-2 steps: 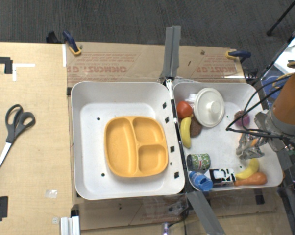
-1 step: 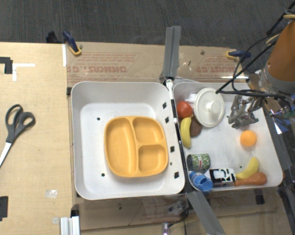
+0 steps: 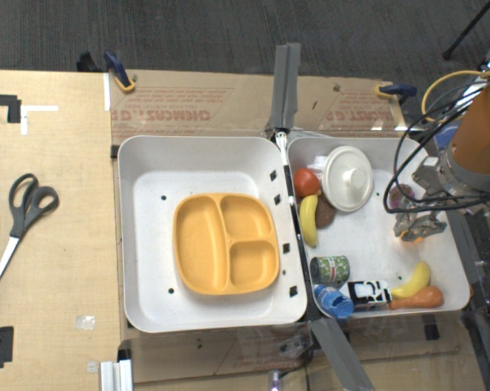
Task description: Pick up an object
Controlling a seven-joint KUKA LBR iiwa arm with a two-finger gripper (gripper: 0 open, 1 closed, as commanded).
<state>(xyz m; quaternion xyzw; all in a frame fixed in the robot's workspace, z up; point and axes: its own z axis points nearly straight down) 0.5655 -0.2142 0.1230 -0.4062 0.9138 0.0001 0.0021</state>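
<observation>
The right bin (image 3: 440, 255) holds the objects. A white round lid (image 3: 347, 177) lies at its back, with a red tomato (image 3: 306, 182), a yellow banana (image 3: 308, 220) and a small brown piece (image 3: 325, 214) beside it. Along the front lie a green can (image 3: 330, 269), a blue item (image 3: 333, 300), a black and white box (image 3: 369, 293), a small yellow banana (image 3: 414, 280) and an orange carrot (image 3: 417, 299). My gripper (image 3: 418, 218) hangs over the bin's right side, directly above a small tan object (image 3: 416, 232). Whether it touches that object is unclear.
The left bin (image 3: 139, 243) carries a yellow divided plate (image 3: 226, 243). Scissors (image 3: 21, 214) lie on the wooden bench at far left. Black cables (image 3: 416, 141) loop near the arm at the right. A grey divider bar (image 3: 286, 88) stands between the bins at the back.
</observation>
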